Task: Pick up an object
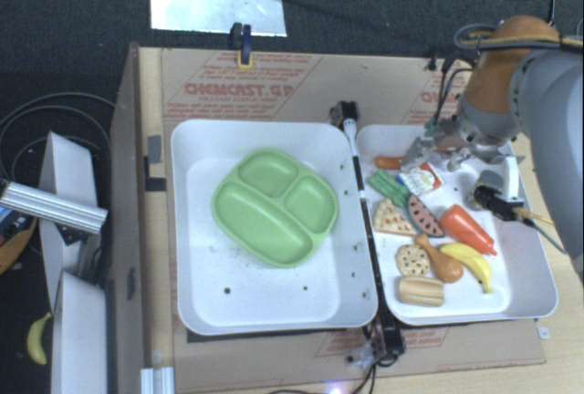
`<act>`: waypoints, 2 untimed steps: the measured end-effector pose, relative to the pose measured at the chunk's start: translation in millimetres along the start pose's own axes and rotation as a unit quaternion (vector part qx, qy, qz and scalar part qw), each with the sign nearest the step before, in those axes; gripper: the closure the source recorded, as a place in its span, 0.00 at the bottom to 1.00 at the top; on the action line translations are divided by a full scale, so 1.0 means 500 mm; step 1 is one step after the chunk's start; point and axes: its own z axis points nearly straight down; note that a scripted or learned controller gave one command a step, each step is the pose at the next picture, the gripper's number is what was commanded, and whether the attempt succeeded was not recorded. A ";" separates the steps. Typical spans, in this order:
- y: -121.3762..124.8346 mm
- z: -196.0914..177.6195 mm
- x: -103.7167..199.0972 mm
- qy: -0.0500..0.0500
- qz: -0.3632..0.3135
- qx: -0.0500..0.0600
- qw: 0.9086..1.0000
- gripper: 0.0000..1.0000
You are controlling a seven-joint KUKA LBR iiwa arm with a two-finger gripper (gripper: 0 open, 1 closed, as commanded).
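Just below claw (436, 149): carton (420, 178).

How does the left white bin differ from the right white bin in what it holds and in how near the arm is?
The left bin holds one green divided plate; the right bin holds many small toy foods, among them a banana and a carrot. The gripper hangs over the right bin's far part, well away from the left bin. Both bins are white, shallow and side by side.

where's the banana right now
The banana lies in the right bin, near its front right, between the carrot and the drumstick.
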 end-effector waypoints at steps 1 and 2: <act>-0.074 -0.010 -0.073 0.001 0.006 -0.010 1.000 0.00; 0.017 -0.154 -0.090 0.000 0.003 -0.006 1.000 0.00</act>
